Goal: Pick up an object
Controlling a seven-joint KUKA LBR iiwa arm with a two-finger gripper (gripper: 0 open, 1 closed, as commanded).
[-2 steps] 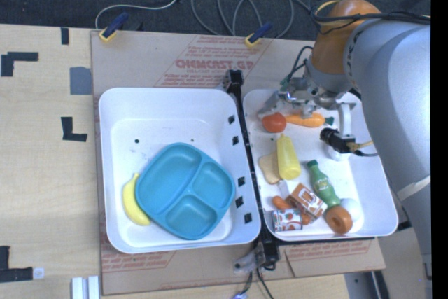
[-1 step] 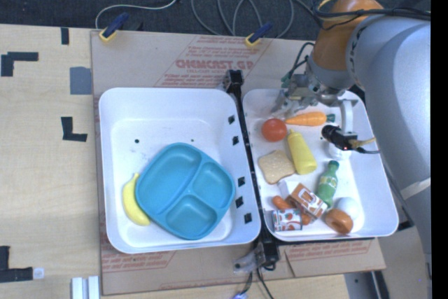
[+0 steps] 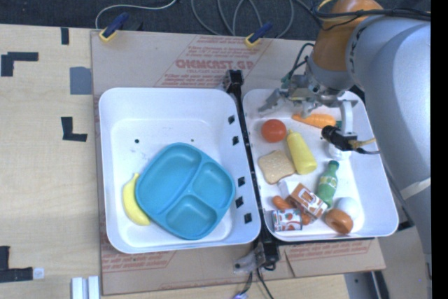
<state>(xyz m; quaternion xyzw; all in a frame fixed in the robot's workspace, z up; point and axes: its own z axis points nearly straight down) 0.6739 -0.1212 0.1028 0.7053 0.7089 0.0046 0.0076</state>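
My gripper (image 3: 309, 97) hangs over the far end of the right bin (image 3: 383, 187), below the orange wrist band. Just under it lies an orange carrot (image 3: 314, 120); I cannot see whether it touches the carrot. The same bin holds a red tomato (image 3: 274, 129), a yellow bottle (image 3: 301, 153), a slice of bread (image 3: 276, 166), a green bottle (image 3: 327, 182), a small carton (image 3: 309, 201), a red-and-white packet (image 3: 285, 220) and a brown round item (image 3: 339, 220).
The left bin (image 3: 119, 108) holds a blue divided plate (image 3: 185, 190) with a yellow banana (image 3: 133, 201) tucked against its left edge. A black divider (image 3: 241, 143) runs between the bins. Cables lie on the dark floor behind the bench. The grey arm covers the right side.
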